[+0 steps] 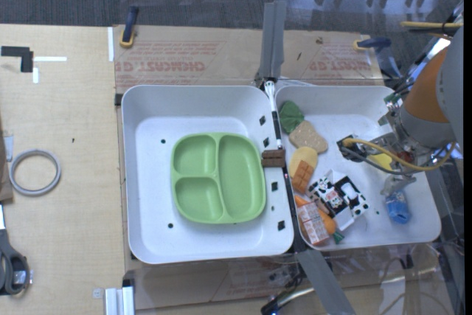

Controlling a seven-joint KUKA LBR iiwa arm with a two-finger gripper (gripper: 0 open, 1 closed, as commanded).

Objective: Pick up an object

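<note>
The right bin (369, 105) holds several small objects. A green leafy piece (290, 114) lies at its back left, with a tan bread-shaped piece (307, 136) and a yellow-orange block (302, 166) in front of it. A black-and-white carton (340, 195) and an orange packet (313, 222) sit near the front left. A small blue object (398, 212) lies at the front right. My gripper (394, 188) hangs just behind and over the blue object, and its grey tips reach down to the object's top edge. A black part with yellow cables (358, 149) sticks out left from the wrist.
The left bin (144, 158) holds a green divided plate (219, 178). A grey ring (33, 172) lies on the wooden bench to the far left. A metal divider post (271, 48) stands behind the bins where they meet.
</note>
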